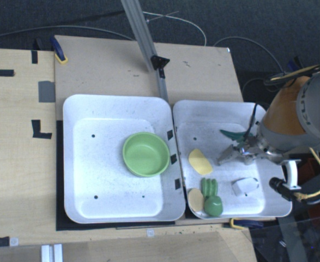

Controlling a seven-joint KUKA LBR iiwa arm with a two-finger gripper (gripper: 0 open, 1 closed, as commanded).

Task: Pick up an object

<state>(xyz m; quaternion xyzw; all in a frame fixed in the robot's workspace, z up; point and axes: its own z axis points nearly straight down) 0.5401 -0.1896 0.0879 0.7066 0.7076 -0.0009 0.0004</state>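
the pincer (pixel 229 146) hangs low over the right bin (pixel 219 111), its two dark fingers spread wide with nothing between them, one reaching up-left and one down-left. a yellow piece (pixel 200 161) lies just beside the lower finger, down and to its left. a white piece (pixel 245 186) sits below the pincer, and a green piece (pixel 210 196) and a tan piece (pixel 195 198) lie further down against the near wall. the green bowl (pixel 145 154) is well apart, in the left bin (pixel 94 108). to pick well, i judge the yellow piece the closest target: centre the spread fingers over it, drop until they straddle it, then close before lifting. the wrist hides the bin floor behind it. the white piece blends into the white floor, so its outline is hard to read, and the green and tan pieces touch, so their shapes are unclear.
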